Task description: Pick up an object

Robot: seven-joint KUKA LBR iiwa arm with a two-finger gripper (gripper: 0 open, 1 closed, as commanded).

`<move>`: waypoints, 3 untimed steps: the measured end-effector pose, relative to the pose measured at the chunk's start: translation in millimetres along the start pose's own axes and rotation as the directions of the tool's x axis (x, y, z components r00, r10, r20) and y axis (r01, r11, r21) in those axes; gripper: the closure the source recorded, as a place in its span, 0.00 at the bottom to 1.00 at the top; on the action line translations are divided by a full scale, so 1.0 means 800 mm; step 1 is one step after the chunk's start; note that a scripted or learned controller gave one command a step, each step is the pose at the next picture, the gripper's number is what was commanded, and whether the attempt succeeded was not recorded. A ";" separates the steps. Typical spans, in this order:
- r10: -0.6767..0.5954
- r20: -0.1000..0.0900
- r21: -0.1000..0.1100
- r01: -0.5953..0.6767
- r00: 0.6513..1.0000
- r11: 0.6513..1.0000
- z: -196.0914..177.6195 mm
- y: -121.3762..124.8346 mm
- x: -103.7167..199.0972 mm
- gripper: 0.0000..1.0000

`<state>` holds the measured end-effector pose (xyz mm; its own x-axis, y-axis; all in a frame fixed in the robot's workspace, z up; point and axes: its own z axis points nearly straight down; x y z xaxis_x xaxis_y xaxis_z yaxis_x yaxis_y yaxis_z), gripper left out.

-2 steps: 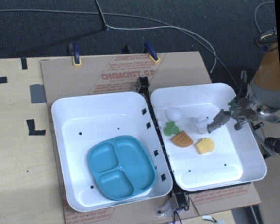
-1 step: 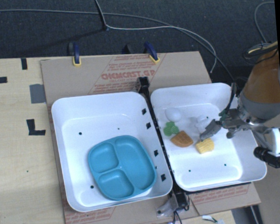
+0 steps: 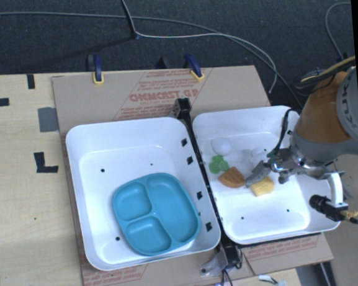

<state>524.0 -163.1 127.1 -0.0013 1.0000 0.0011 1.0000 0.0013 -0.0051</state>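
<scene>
The right bin (image 3: 267,225) holds several small items. A green piece (image 3: 217,164) lies near the divider, with an orange-brown piece (image 3: 232,178) just below it. A yellow block (image 3: 262,188) sits to the right of that, and a pale translucent item (image 3: 221,146) lies further back. My gripper (image 3: 260,174) reaches in from the right, low over the bin. Its tip sits just above the yellow block and right of the orange-brown piece. I see nothing lifted in it.
The left bin (image 3: 86,147) holds a blue divided plate (image 3: 155,213). A black clip (image 3: 183,107) joins the bins at the back. The grey and orange arm (image 3: 327,126) covers the right bin's right rim. Cables cross the dark floor behind.
</scene>
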 end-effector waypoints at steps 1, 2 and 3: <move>0.000 0.001 -0.004 0.000 1.000 1.000 0.054 0.000 0.000 0.00; 0.001 0.002 -0.007 -0.001 1.000 1.000 0.039 0.001 -0.001 1.00; 0.002 0.002 -0.007 -0.002 1.000 1.000 -0.020 -0.007 -0.009 1.00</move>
<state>518.6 -170.5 143.0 0.0004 1.0000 -0.0009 1.0000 -0.0004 0.0023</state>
